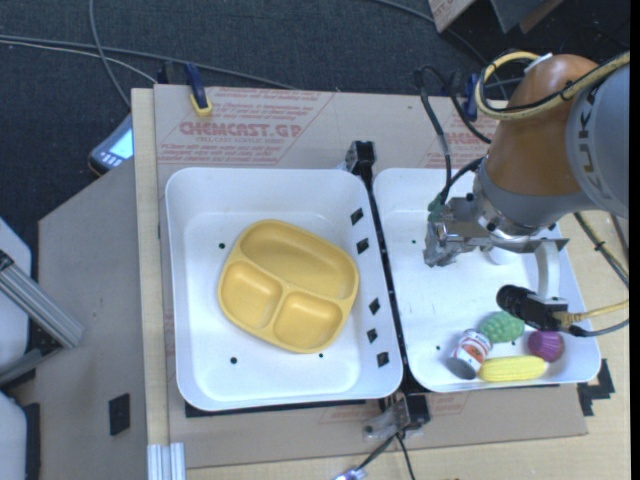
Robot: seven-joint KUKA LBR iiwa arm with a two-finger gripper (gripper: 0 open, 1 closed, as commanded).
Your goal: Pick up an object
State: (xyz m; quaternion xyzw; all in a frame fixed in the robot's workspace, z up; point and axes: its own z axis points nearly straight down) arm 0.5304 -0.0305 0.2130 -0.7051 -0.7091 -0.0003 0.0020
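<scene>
My gripper [440,253] hangs over the middle of the right bin [410,298], on its left half, with nothing seen between its fingers. At the bin's near right corner lie several small objects: a small can with a red and white label [470,350], a yellow corn cob [513,369], a green bumpy toy [500,327] and a purple plum-like piece [546,345]. They sit below and to the right of the gripper, apart from it. A black part of the arm's mount [530,306] overhangs the green toy.
A yellow divided plate [288,284] lies in the middle of the left bin [190,268]. A black clip strip [375,268] runs along the wall between the bins. Cables hang around the arm at the right. Cardboard [250,123] backs the bins.
</scene>
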